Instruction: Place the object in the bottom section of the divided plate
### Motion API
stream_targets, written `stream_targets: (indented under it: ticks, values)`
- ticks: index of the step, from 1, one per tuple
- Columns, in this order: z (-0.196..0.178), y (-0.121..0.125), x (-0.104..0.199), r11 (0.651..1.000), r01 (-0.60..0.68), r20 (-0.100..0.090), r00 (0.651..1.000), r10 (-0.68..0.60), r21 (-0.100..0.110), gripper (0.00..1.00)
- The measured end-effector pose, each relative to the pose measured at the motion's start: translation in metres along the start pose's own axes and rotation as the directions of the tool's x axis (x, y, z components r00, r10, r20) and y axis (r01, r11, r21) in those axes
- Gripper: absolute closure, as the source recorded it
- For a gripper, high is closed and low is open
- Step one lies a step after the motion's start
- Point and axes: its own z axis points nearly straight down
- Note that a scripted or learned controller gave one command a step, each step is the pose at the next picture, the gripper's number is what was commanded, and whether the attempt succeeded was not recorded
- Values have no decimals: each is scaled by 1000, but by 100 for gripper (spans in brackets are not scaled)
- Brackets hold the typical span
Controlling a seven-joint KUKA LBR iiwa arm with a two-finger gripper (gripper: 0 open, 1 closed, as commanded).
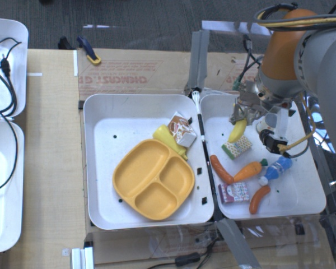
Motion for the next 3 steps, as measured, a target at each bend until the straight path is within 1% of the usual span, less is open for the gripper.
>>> stream_targets:
  ticks: [1,2,3]
  values:
    - [-6,-17,70,999,-37,-2,999,37,-2,100]
    - [-10,-64,178,999,43,1,999,-43,-2,100]
    - [-49,-109,221,1000,-8,2,1000,8,-3,100]
